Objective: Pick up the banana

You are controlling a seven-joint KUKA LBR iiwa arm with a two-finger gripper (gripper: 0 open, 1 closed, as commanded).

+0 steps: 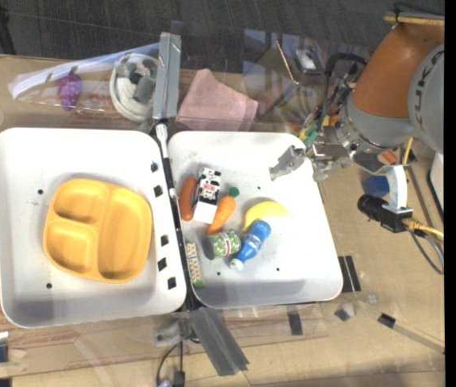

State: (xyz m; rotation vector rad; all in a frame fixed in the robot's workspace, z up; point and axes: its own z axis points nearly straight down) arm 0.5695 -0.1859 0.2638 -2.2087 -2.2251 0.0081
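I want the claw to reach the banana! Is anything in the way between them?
No. In the camera view, just bare white bin floor lies between the claw and the banana. The blue bottle sits on the banana's far side.

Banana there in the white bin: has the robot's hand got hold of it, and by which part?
No. The banana lies in the right bin, untouched; the hand hovers above its upper right corner with nothing in it.

The gripper hung over the right bin's far corner, above the banana, which lay beside a blue bottle and carrot.
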